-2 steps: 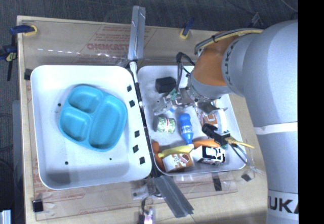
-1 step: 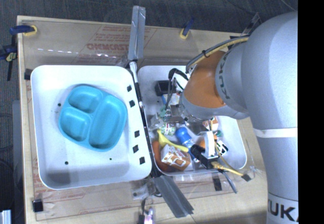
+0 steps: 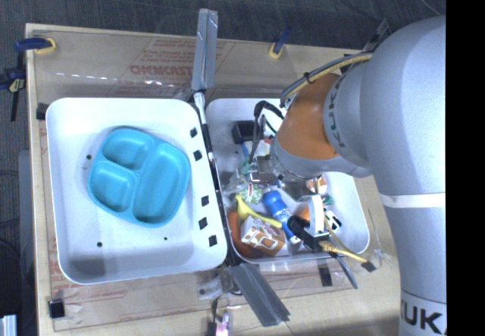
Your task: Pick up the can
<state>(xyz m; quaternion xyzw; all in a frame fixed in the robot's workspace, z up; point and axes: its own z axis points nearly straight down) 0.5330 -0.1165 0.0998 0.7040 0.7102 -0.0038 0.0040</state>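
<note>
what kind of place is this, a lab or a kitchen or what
Most likely a robotics lab test bench, not a kitchen. A grey KUKA arm reaches over two white bins on a clamped board, one holding a blue divided tray, the other a jumble of small objects.

Tan surface (image 3: 114, 69) with faint red print, set on dark floor. Bearing two shallow white bins side by side: left bin (image 3: 68, 251) and right bin (image 3: 227, 111), touching along a grey divider bar (image 3: 203, 46). Blue clamps at the left edge (image 3: 30, 45) and the far edge (image 3: 280, 42). Grey bracket (image 3: 261, 296) at the near edge.
</note>
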